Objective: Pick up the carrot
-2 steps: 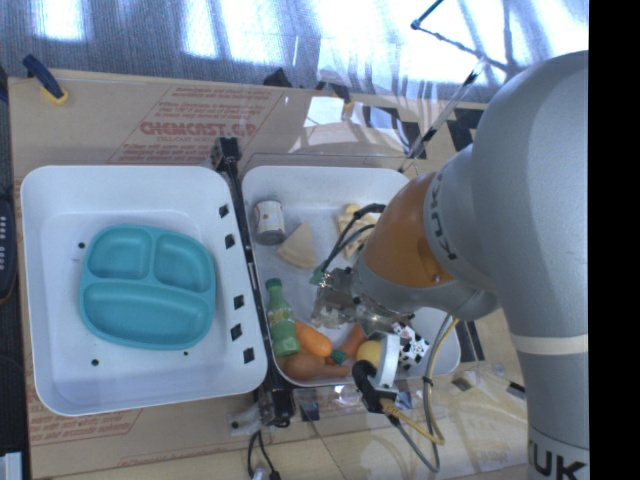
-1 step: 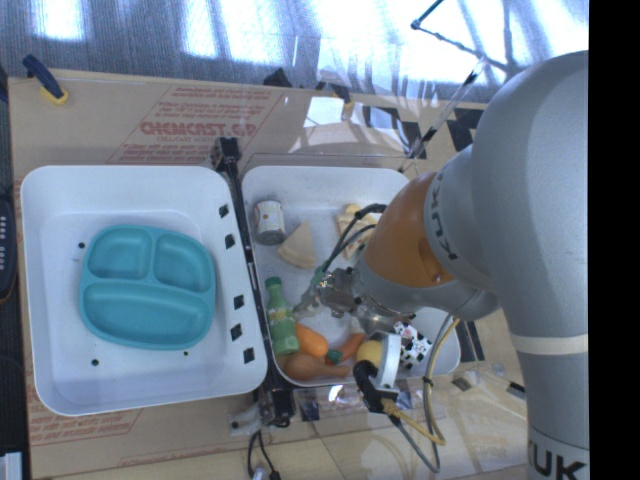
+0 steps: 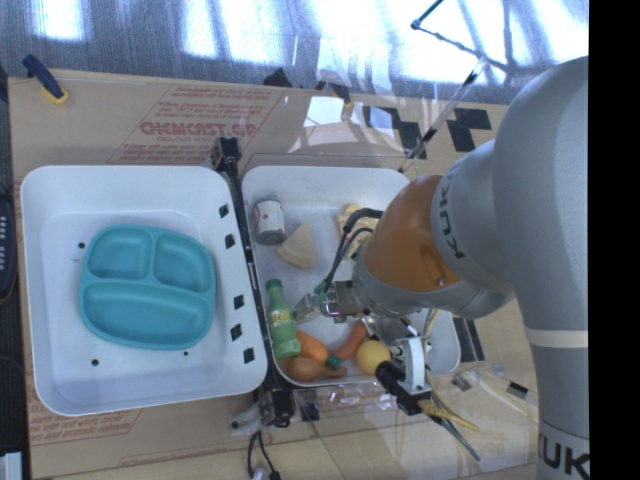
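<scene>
Carrot (image 3: 312,348) is being seen lying in the near part of the right bin (image 3: 300,183), with its green end pointing toward the near right corner. A green bottle (image 3: 281,320) is lying just beside the carrot on the side toward the left bin (image 3: 40,268), and a brown rounded thing (image 3: 303,369) is lying just beside it at the near wall. A second orange piece (image 3: 352,339) is slanting up from the green end toward the gripper (image 3: 343,311), and a yellow lemon (image 3: 372,356) is touching that piece.

The gripper is being held low over this cluster, under the grey arm (image 3: 540,198) and its orange band (image 3: 400,248). Whether its grip is spread or pressed together is being hidden by the wrist.

Farther back in the right bin, a small can (image 3: 269,220) and a pale wedge (image 3: 298,249) are lying near each other. A blue divided plate (image 3: 148,286) is being carried in the left bin. Both bins are being borne by the table (image 3: 150,118).
</scene>
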Controlling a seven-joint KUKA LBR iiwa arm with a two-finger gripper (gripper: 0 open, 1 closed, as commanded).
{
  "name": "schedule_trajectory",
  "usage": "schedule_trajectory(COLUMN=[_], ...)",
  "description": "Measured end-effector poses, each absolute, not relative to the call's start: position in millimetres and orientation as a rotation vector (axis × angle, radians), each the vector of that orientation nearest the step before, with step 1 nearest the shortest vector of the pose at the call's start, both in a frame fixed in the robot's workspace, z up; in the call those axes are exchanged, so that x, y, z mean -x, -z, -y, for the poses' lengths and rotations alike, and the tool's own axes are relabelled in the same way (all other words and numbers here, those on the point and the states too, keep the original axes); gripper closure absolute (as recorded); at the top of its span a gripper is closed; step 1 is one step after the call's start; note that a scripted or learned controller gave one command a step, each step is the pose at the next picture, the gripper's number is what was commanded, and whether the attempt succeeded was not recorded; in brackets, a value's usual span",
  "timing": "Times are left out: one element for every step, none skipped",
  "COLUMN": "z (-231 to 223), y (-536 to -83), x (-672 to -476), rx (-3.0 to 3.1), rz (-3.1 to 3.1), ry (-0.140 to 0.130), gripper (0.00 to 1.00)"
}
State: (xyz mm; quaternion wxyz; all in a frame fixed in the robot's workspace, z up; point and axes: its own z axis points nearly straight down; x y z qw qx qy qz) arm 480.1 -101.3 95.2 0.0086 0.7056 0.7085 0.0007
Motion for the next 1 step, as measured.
schedule_trajectory(z=[103.7], y=[-96.8], x=[-483.2], rx=[-1.832], rz=[-2.516], ry=[-0.002], gripper=[0.00])
